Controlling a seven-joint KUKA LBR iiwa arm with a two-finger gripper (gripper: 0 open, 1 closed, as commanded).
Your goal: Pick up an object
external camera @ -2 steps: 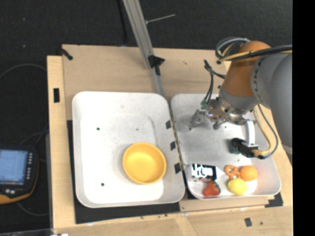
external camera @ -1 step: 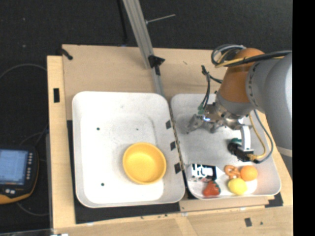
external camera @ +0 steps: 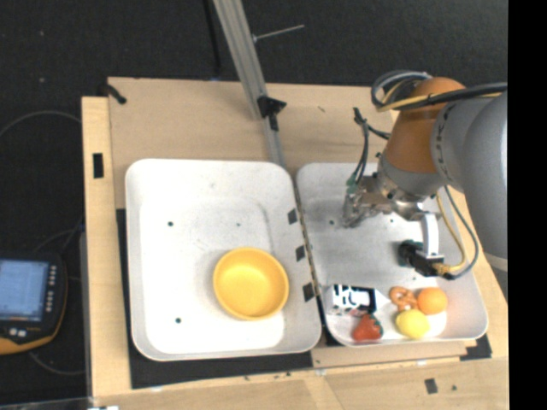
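White right bin (external camera: 342,186) has the gripper (external camera: 353,213) hovering over bare floor, finger state impossible to tell. Approach stage: next, travel toward the orange (external camera: 432,301) and lemon (external camera: 413,324).

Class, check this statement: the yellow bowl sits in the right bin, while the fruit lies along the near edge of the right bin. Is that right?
Not quite. The camera view shows the yellow bowl in the left bin, not the right one. The rest holds: the fruit lies along the near edge of the right bin.
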